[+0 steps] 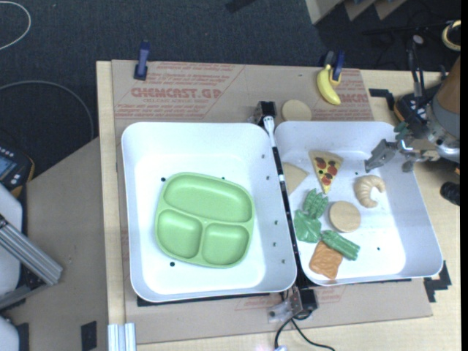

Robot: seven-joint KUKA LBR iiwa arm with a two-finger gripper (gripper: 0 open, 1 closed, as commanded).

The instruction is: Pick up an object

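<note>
Your end effector (pixel 391 154) hovers over the right bin's (pixel 409 247) upper right, fingers spread, gripping nothing. Just below-left of it lies the croissant (pixel 369 190). The pizza slice (pixel 326 170), cookie (pixel 344 216) and greens (pixel 313 214) lie further left. The left bin (pixel 139 196) holds a green tray (pixel 203 219).

left bin (pixel 139 196): divided tray (pixel 204 219) inside | right bin (pixel 417 218): pizza slice (pixel 326 170), croissant (pixel 369 190), cookie (pixel 344 216), toast (pixel 326 259) inside | banana (pixel 328 86) behind right bin on table (pixel 219 86)
</note>
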